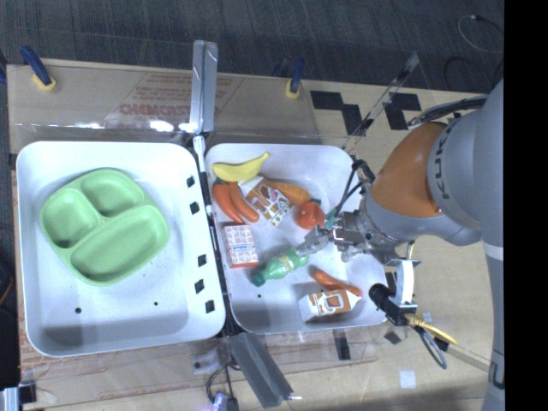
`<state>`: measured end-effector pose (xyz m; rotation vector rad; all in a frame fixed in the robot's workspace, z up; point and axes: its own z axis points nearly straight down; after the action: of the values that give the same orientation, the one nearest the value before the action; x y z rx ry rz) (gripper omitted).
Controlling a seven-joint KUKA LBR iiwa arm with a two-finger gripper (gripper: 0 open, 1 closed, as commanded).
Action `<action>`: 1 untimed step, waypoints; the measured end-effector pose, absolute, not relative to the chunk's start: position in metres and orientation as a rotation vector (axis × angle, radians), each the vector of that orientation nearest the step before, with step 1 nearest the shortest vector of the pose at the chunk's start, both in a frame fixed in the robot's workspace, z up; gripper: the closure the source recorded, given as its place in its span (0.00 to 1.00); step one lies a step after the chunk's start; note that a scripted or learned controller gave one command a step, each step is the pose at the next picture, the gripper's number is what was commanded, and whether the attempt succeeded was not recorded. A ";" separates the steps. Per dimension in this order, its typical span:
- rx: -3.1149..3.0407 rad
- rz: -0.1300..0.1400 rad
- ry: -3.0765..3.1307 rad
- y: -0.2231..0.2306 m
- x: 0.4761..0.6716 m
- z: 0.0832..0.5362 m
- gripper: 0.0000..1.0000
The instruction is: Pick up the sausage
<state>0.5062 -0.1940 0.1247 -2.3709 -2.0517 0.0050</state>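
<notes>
Grey arm (pixel 445 178) over right bin (pixel 342 154), gripper (pixel 330 234) state unclear, near bottle (pixel 278 268); sausage (pixel 229 202) beside banana (pixel 240 169).

1 fixed camera looks down on the bench (pixel 257 92) at a slant from above, far enough back to take in both bins whole. The left bin (pixel 51 315) and right bin (pixel 330 165) lie side by side across the middle. The arm (pixel 445 178) enters from the right edge.
</notes>
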 end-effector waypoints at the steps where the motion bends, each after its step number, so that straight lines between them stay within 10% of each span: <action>1: -2.484 0.006 -1.916 -0.201 0.545 0.173 0.00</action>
<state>0.5454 -0.2006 0.1729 -2.4843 -1.9162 0.0064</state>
